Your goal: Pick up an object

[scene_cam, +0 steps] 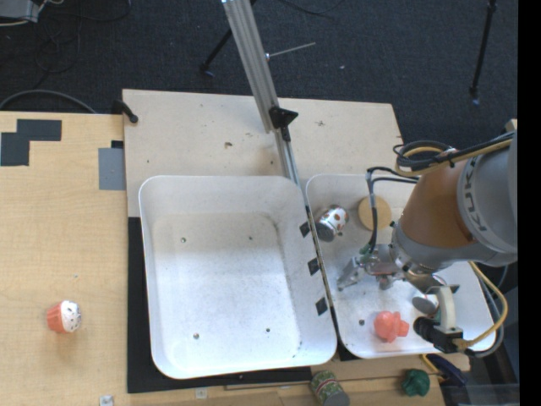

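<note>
Hand [365, 271] hovers low in the right bin [342, 328], whether spread or pinched I cannot tell, with the orange toy [390, 326] lying just beside it toward the bin's near edge, nothing visibly gripped

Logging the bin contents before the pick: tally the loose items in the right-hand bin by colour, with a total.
Coral red lump: 1
Tan disc: 1
White and red round toy: 1
Total: 3
</note>
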You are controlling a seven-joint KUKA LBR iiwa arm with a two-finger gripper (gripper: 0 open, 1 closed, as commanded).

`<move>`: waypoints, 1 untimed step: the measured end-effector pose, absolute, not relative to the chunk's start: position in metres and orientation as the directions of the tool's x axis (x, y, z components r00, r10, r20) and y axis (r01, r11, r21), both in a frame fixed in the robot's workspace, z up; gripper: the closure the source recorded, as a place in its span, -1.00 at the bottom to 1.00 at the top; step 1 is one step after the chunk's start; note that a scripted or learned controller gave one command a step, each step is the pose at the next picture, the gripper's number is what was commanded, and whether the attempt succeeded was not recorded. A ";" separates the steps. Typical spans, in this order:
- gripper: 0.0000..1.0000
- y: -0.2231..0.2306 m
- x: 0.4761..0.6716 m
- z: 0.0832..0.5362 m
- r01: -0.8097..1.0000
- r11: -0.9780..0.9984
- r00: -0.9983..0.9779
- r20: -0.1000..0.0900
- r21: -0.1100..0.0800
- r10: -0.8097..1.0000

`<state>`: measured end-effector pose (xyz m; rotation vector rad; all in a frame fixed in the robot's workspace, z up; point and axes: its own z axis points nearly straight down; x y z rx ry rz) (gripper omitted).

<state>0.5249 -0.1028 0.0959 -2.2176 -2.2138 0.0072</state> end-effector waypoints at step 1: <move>1.00 -0.106 0.525 0.109 1.000 -0.009 0.009 0.002 -0.006 1.000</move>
